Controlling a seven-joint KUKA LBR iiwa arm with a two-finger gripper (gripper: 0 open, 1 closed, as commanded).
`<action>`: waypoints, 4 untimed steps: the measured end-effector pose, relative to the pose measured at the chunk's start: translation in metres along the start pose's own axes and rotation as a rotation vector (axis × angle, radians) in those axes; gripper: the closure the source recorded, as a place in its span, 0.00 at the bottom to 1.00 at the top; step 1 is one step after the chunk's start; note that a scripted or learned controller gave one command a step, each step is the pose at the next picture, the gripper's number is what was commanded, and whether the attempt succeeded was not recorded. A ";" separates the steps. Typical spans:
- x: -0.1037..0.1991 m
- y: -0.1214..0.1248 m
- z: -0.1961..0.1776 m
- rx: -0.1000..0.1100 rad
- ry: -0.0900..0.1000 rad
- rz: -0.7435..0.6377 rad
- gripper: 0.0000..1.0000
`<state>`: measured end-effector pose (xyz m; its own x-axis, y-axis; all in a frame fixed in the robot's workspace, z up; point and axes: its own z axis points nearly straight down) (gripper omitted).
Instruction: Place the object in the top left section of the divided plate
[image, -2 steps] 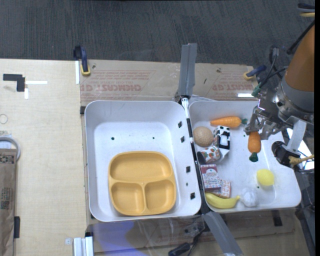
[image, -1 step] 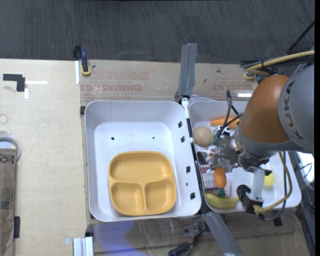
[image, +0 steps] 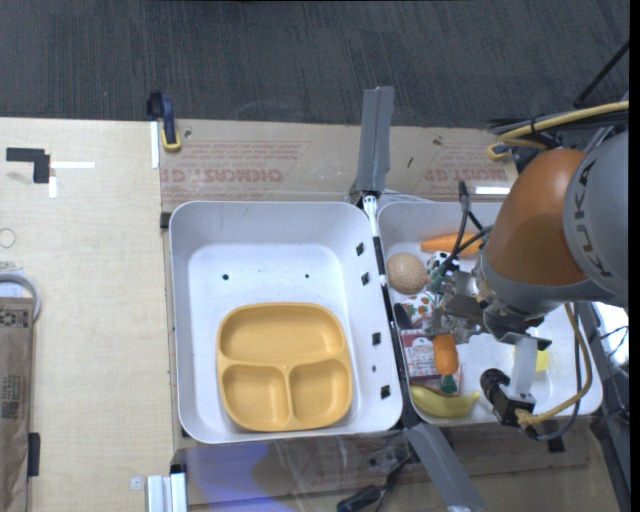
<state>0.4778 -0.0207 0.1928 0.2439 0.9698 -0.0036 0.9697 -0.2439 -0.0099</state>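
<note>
Over the right bin (image: 560, 395), pincer (image: 447, 322) state unclear: you're at pickup; next, carry to the yellow plate (image: 286, 365).

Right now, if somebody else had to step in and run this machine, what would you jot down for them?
Tool: low over the right bin, among the items there; whether it grips anything cannot be told from this view.
Things: the yellow divided plate sits in the left bin, with nothing in its sections. In the right bin lie a beige egg-like ball, a carrot, a banana and a small orange piece on a red packet.
Done: nothing placed on the plate yet.
Left: pick up an object, carry it across and set it in the plate's top left section.
</note>
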 end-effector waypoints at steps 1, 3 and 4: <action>0.034 -0.008 -0.075 -0.005 -0.001 -0.199 1.00; 0.118 0.013 0.004 -0.003 -0.002 -0.548 1.00; 0.170 0.065 -0.045 -0.003 -0.004 -0.130 1.00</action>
<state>0.5832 0.1279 0.2369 0.1165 0.9932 -0.0064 0.9932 -0.1166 -0.0076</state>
